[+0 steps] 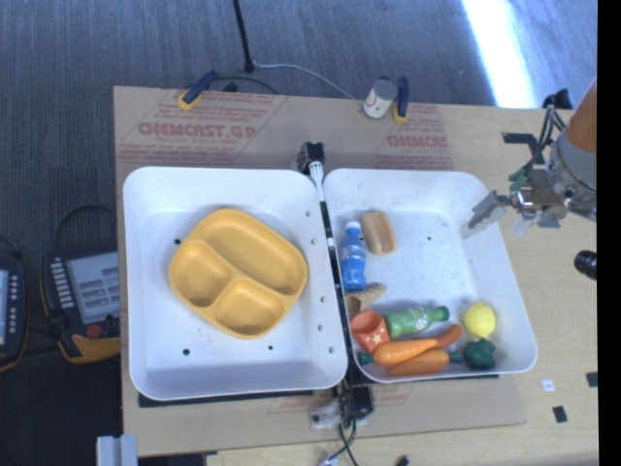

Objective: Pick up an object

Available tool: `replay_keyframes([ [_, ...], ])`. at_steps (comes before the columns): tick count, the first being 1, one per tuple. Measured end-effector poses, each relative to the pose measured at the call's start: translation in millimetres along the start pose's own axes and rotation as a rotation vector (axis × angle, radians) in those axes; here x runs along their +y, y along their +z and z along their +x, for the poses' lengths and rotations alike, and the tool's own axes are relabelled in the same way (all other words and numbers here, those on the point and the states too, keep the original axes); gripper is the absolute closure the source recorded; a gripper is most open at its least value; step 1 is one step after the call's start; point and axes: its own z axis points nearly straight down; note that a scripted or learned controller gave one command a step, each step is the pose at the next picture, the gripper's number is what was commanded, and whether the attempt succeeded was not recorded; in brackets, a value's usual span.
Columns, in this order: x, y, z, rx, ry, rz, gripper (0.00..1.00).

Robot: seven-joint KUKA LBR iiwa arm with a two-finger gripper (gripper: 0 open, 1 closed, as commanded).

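My gripper (497,200) hangs at the right bin's (441,184) far right edge, open, with nothing between its fingers; one grey finger (480,216) points down-left over the bin's rim. In the right bin lie a tan bun (377,232), a blue bottle (353,257), a green bottle (417,318), a yellow lemon (479,319), two orange carrots (415,354), a red cup (369,329) and a dark green vegetable (480,354). All of them sit apart from the gripper, to its left and nearer the front.
A yellow three-part tray (238,272) lies in the left bin (146,212). The two bins meet at a ridge (325,250). Clamps and a cable (291,71) sit at the board's back edge. A handset (82,294) rests off the bench at left.
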Motion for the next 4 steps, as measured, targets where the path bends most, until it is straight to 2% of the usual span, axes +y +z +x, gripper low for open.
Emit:
replay_keyframes([
  [1,-43.2,131.8,22.2,0.002,0.0,0.003,0.0],
  [2,-4.6,157.7,89.4,-0.009,0.002,-0.018,0.0],
  [3,-67.2,156.2,91.5,-0.008,0.001,-0.023,0.0],
  [4,9.2,157.9,106.6,-0.008,0.001,-0.02,0.0],
])
